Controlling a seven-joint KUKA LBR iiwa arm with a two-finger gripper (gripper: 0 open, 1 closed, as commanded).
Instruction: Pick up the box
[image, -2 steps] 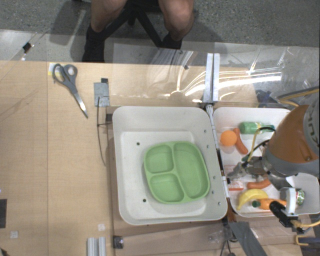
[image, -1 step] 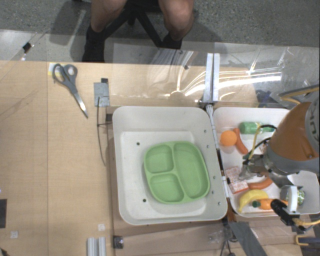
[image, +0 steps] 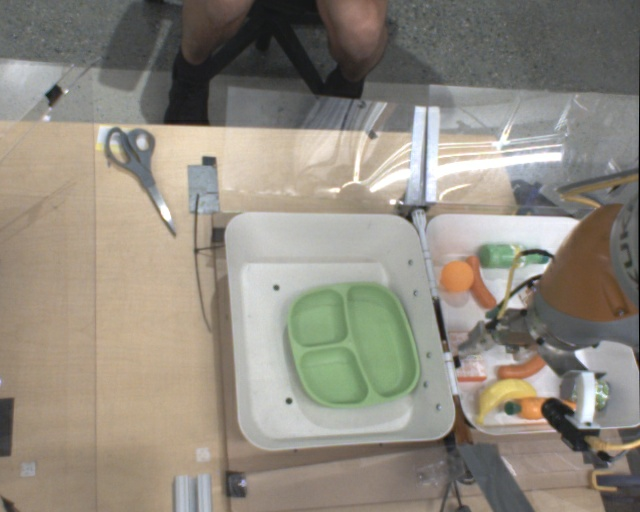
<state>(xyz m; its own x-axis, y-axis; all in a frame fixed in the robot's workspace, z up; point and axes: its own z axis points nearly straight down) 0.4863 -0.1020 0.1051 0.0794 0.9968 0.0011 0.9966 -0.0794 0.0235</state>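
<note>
Target small white-and-red cardboard box (image: 470, 371): lay flat in right shallow white plastic bin (image: 455, 232) | my gripper (image: 480, 338): just above it | finger state: could not tell

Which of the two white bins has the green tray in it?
The left bin, away from the arm. A green three-compartment tray lies in its middle. The right bin holds toy food, with the gripper over it.
</note>
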